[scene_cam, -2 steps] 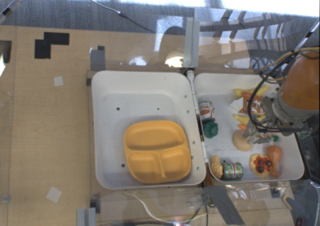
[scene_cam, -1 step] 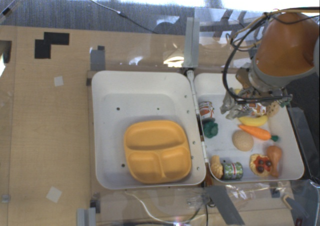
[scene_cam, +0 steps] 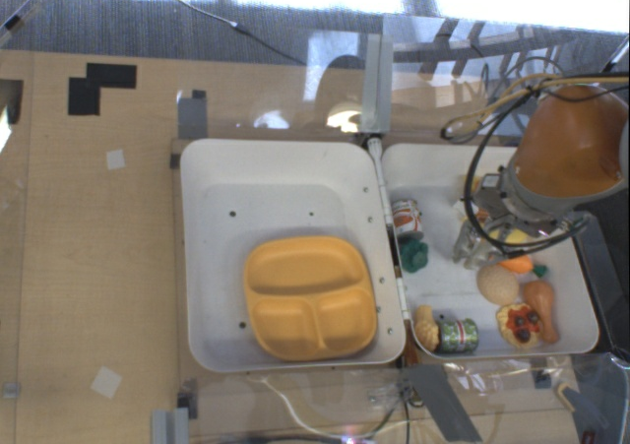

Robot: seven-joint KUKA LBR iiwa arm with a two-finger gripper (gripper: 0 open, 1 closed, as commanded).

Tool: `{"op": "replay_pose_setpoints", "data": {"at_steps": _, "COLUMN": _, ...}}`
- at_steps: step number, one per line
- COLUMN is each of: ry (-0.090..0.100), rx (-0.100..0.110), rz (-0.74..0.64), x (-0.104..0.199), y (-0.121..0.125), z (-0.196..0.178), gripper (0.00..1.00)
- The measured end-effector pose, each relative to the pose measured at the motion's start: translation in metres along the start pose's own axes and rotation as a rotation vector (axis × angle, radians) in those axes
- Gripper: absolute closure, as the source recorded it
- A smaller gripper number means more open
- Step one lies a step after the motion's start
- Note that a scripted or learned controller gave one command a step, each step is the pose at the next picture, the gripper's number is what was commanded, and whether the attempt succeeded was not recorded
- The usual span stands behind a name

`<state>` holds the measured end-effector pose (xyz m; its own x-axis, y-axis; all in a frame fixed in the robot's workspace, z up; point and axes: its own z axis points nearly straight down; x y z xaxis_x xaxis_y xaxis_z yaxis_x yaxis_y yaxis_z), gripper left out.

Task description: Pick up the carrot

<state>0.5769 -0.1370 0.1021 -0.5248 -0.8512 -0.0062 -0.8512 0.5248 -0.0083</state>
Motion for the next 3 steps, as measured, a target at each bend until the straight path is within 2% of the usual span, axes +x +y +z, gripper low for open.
{"op": "replay_pose_setpoints", "data": {"at_steps": 1, "ry": 0.001, "rx": 0.0, "rz": -0.351, "x": 0.048, "y": -0.053, "z": -0.04, "gripper": 1.0}}
{"op": "replay_pose_setpoints", "data": {"at_steps": 2, "ry": 0.001, "rx": 0.013, "rz": -0.431, "x": 0.039, "y": -0.066, "z": -0.197, "gripper": 1.0}}
{"op": "replay_pose_setpoints", "data": {"at_steps": 3, "ry": -0.003, "rx": -0.007, "rz": -0.695, "x": 0.012, "y": -0.106, "z": -0.1, "gripper": 1.0}}
